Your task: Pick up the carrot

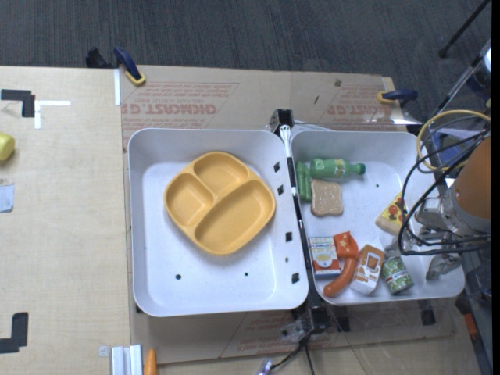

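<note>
- Camera view: I see the carrot [341,278] lying along the near wall of the right bin [367,148], touching a small carton [367,269].
- Gripper [442,266] sits at that bin's near right corner, apart from the carrot, with a can [396,275] between them; finger state I cannot tell.

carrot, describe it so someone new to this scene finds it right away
Look in the right bin, along its near edge. The carrot lies slanted there, between a small red-and-white carton and a white pouch. It is the one plain orange-red tapered stick among printed packages.
</note>
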Motion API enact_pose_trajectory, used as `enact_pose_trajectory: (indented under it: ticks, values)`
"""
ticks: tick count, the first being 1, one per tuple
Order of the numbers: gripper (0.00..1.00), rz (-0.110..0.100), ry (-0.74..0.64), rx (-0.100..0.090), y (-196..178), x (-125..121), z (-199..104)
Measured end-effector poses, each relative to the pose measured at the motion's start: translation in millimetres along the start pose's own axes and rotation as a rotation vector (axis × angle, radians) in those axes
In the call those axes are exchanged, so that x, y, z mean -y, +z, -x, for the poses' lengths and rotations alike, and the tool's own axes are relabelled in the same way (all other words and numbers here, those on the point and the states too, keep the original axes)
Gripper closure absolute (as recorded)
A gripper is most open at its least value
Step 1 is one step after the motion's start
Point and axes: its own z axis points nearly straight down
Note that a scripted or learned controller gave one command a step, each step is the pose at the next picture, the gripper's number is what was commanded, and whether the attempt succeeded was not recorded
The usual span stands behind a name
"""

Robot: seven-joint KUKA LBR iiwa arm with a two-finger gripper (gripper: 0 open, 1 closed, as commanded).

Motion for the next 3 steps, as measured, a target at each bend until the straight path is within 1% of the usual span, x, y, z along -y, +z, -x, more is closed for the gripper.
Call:
enact_pose_trajectory:
  ticks: [1, 2, 3]
  values:
    - [0.00, -0.003, -0.260, 0.008, -1.5, 3.5, 6.8]
    - [0.00, -0.032, -0.466, 0.014, -9.0, -2.3, 5.1]
    - [0.00, -0.052, -0.794, 0.017, -12.3, 0.4, 10.9]
